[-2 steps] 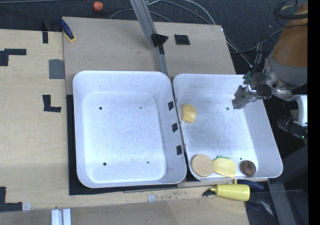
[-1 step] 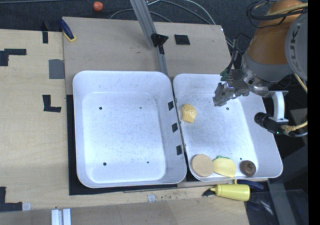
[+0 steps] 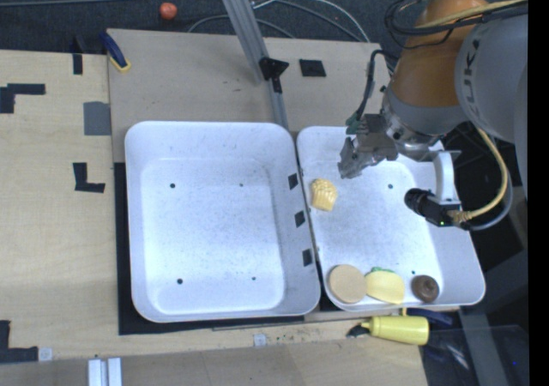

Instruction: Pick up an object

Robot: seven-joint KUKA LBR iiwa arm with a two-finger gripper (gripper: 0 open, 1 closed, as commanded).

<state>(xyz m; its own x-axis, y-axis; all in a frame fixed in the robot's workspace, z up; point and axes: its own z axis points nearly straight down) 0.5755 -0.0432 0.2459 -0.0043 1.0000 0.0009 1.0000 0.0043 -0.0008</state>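
My gripper (image 3: 350, 168) hangs over the back of the right bin (image 3: 446, 243), its dark fingers pointing down and left. A pale yellow lumpy object (image 3: 323, 195) lies just below and left of the fingertips, near the bin's left wall, apart from them. Along the bin's front edge sit a tan round disc (image 3: 346, 283), a yellow-green piece (image 3: 385, 284) and a small brown round thing (image 3: 425, 288). Nothing shows between the fingers.
The left bin (image 3: 146, 204) stands beside the right one. A yellow-handled tool (image 3: 396, 328) lies on the bench in front of the right bin. A grey metal pole (image 3: 249, 24) slants down behind the bins. Cables loop at the back right.
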